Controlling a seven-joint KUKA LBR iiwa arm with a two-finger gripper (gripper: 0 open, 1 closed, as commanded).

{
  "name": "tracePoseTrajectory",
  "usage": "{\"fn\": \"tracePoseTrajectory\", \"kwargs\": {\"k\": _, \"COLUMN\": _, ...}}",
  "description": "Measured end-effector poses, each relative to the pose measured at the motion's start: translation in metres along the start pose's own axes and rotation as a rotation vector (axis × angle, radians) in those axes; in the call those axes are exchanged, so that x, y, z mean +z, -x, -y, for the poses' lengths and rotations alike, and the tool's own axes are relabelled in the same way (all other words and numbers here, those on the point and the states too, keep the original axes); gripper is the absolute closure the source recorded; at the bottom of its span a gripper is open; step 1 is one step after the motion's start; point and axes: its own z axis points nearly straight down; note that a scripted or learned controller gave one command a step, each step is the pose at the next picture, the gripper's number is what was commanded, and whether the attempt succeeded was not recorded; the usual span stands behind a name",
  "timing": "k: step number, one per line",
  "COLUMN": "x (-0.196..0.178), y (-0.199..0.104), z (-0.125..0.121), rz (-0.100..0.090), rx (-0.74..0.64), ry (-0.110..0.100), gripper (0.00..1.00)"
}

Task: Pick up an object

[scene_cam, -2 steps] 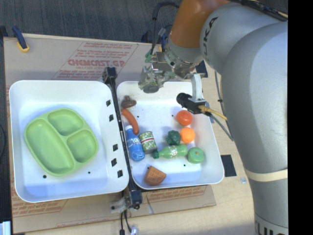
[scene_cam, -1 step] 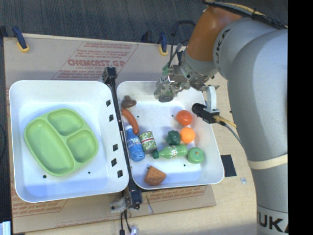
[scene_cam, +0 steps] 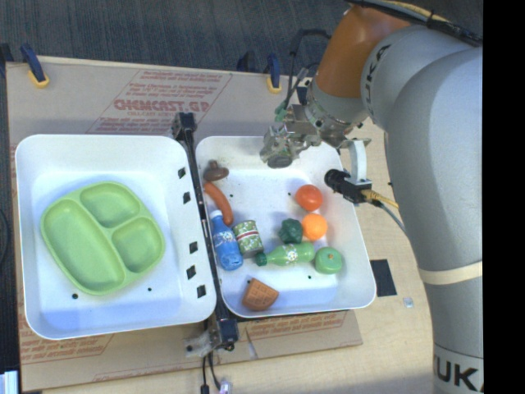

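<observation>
I count nine toys in the right bin (scene_cam: 353, 281), one green tray (scene_cam: 102, 236) left; cardboard (scene_cam: 160, 97) reads "CHEMCAST GP". My claw (scene_cam: 279, 150) sits at twelve o'clock, grip unclear.

Bench (scene_cam: 394, 306) bears two white bins (scene_cam: 49, 158), side by side.

Tray (scene_cam: 100, 236) in left bin (scene_cam: 33, 158); bottle (scene_cam: 225, 240) in right bin (scene_cam: 358, 257).

Big grey arm (scene_cam: 435, 179) enters from the right, orange band (scene_cam: 353, 43) just above the wrist, wrist angled down and left. Metal two-finger gripper (scene_cam: 277, 150) hangs low at the end, nothing visible between its tips.
</observation>
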Motion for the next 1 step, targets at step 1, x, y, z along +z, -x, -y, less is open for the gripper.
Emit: {"fn": "tracePoseTrajectory", "kwargs": {"k": 1, "x": -0.0387, "y": -0.0497, "z": -0.0007, "rz": -0.001, "rx": 0.002, "ry": 0.005, "gripper": 1.0}}
